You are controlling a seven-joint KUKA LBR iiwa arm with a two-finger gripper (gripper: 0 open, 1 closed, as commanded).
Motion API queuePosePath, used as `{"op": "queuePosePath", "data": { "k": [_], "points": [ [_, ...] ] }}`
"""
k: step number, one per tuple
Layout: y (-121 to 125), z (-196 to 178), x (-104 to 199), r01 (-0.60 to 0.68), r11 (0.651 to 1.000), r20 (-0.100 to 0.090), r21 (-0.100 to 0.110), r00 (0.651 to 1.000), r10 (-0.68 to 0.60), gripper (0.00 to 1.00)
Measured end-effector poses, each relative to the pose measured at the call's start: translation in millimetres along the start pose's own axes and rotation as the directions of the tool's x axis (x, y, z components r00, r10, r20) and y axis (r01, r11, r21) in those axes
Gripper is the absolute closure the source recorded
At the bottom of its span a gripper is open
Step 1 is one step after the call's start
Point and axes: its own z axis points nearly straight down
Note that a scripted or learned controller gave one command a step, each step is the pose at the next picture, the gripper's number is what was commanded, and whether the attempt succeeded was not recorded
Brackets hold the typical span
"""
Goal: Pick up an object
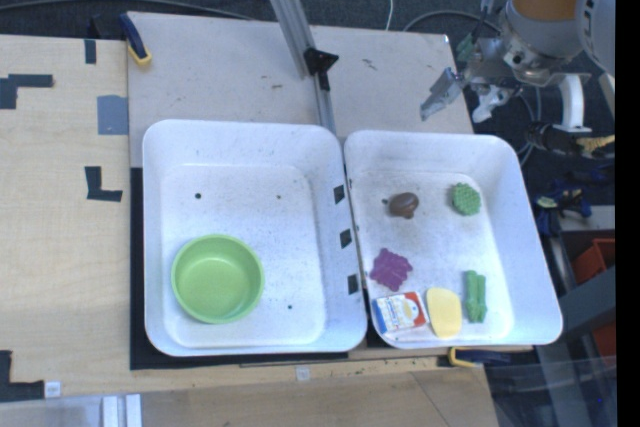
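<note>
Camera view: the tool (464,99) hangs above the right bin's (520,215) far rim, fingers spread and gripping nothing. Inside that bin lie a brown object (403,205), a green knobbly piece (465,199) and a purple piece (390,268).

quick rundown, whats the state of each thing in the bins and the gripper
green bowl: upright, left bin
brown lump: loose, right bin
green round piece: loose, right bin
purple piece: lying flat
white packet: flat, touching yellow piece
green block: lying flat
gripper: above bench, holding nothing
</note>
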Motion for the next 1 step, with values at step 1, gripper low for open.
{"op": "queuePosePath", "data": {
  "k": [1],
  "points": [
    [0.0,0.0,-0.2,0.0,1.0,0.001,0.0,1.0,0.0,0.0]
  ]
}}
